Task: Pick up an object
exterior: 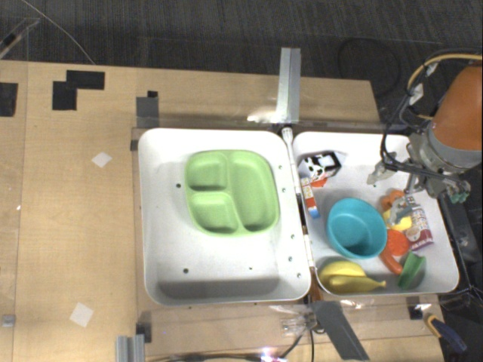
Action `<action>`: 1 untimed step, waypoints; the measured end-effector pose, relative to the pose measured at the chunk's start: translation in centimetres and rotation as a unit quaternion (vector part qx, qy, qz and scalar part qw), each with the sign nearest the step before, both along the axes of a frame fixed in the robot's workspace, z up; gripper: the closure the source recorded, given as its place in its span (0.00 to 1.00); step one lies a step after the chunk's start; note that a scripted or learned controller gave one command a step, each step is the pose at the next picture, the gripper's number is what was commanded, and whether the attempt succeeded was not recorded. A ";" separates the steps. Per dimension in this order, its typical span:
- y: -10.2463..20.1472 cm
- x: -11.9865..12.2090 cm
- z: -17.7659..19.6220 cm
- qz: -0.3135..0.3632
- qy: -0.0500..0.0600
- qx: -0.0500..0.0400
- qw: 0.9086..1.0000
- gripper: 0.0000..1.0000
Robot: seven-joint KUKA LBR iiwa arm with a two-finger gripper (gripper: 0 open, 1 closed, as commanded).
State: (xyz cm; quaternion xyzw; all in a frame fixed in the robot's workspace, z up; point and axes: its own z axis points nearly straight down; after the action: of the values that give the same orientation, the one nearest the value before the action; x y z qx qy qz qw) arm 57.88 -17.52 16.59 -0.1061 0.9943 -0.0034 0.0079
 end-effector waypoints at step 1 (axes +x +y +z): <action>-2.7 -4.5 -7.6 -0.051 0.000 0.001 0.999 0.00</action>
State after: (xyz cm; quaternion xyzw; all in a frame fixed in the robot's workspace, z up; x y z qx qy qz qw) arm 53.37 -20.27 8.96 -0.0553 0.9984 -0.0027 0.0079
